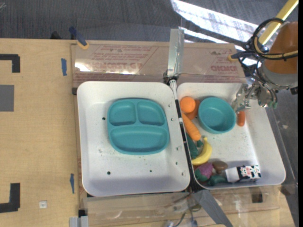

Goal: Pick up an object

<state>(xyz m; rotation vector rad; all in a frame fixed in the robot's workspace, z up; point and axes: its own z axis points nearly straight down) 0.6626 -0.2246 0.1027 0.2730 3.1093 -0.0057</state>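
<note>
The grey metal two-finger gripper (242, 103) hangs over the far right edge of the right shallow white bin (270, 150), just beside the round teal plastic bowl (216, 114). A small orange toy piece (241, 117) seems to sit between its fingertips, though whether they clamp it I cannot tell.

The grasp looks to be the step in hand; next comes a firm close and a straight lift.

Counted: two bins, one bowl, one teal divided plate (138, 126) in the left shallow white bin (94, 174), one orange ball (188, 104), one toy carrot (191, 127), one yellow banana (204, 153), one small white milk bottle (243, 173).
</note>
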